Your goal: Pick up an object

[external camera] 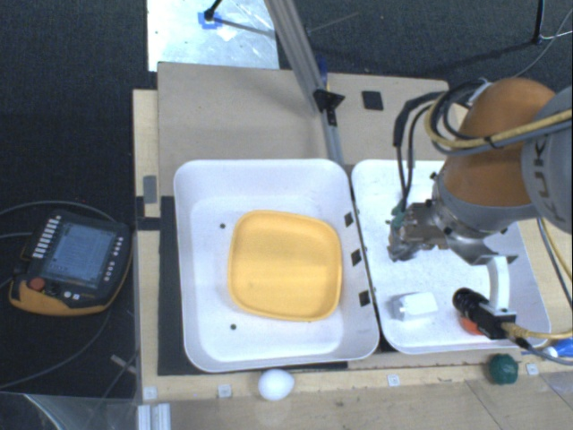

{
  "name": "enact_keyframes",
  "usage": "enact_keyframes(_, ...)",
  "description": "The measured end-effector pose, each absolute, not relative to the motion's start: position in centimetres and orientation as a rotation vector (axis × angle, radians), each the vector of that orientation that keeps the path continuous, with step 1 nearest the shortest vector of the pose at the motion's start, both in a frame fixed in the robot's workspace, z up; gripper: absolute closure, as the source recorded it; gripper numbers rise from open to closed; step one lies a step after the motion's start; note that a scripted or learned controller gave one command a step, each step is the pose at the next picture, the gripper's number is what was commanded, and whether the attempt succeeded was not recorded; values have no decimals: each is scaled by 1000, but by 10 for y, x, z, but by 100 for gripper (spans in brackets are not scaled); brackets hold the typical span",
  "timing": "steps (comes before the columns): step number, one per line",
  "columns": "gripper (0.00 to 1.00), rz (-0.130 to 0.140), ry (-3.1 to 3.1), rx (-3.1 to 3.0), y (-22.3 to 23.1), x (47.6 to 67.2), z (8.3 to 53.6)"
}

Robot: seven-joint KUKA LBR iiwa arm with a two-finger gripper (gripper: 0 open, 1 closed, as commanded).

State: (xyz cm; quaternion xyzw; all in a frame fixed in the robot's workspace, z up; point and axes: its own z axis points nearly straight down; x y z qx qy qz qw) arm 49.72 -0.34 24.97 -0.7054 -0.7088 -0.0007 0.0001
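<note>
A square yellow plate (286, 264) lies flat in the left bin (201, 240). In the right bin (376, 195), a small white block (412, 306) rests near the front edge. My gripper (402, 237) hangs over the left part of the right bin, behind the white block and apart from it. The arm's orange band and grey wrist (488, 164) hide the middle of that bin. Nothing shows in the gripper's grasp.
A white ball (276, 384) sits on the bench in front of the left bin, and a green ball (503, 368) lies off the right bin's front corner. A teach pendant (72, 262) rests on the floor at left. A grey pole (300, 52) slants in behind the bins.
</note>
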Motion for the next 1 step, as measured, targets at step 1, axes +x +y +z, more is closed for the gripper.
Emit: enact_keyframes(1, 100, -2, -2227, -2215, 50, 488, 253)
